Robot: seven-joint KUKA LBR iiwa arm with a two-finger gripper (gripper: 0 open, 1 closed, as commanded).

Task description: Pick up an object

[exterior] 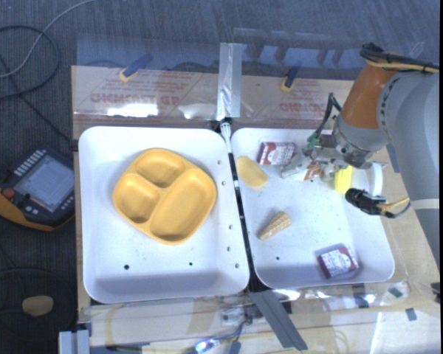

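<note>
The right bin (369,271) holds several small things. A red and white packet (275,153) lies at its back, with a pale yellow rounded piece (251,172) just to its left by the divider. A tan cone-shaped piece (275,225) lies mid-bin and a maroon packet (337,261) sits near the front right. My gripper (308,165) is low over the bin's back right, just right of the red and white packet. A small orange bit (313,173) and a bright yellow piece (343,178) lie close beside it. Nothing can be seen held.
The left bin (103,271) carries a yellow three-compartment plate (164,195). A raised divider (236,198) separates the bins. The grey arm (410,131) with its orange band covers the right bin's back right corner. A handheld pendant (33,190) lies on the floor to the left.
</note>
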